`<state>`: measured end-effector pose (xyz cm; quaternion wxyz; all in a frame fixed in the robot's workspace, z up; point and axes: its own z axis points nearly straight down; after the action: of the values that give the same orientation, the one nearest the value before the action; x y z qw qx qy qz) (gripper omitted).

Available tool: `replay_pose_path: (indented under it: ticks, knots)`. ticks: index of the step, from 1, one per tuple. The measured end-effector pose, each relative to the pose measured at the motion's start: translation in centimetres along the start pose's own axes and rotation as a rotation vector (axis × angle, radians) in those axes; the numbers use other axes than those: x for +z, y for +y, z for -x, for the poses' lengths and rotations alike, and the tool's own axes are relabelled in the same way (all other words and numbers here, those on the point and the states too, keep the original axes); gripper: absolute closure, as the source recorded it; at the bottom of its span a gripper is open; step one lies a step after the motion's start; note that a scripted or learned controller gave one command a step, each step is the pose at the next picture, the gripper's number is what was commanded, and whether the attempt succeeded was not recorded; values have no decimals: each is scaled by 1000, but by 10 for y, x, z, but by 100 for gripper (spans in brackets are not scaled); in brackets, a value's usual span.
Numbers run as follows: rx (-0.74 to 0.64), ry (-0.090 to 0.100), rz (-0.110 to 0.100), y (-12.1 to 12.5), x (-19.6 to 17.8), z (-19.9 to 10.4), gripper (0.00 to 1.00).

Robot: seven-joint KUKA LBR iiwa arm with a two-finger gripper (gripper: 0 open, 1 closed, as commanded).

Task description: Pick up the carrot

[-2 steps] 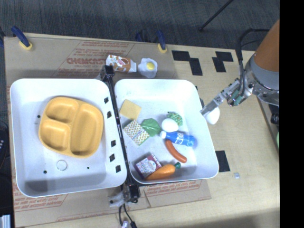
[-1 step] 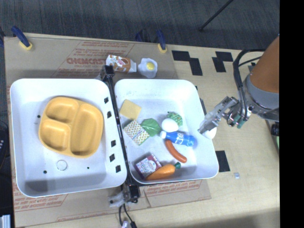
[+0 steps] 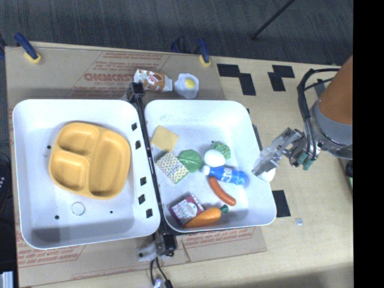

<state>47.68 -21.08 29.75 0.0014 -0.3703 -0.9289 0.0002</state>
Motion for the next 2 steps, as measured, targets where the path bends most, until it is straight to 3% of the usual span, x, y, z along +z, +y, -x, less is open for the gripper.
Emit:
replay_pose_path:
  ticks: [1,2]
  knots:
    - [0,0,0,0,0,0,0]
    - [-222,-1,0,92,75,-63,0]
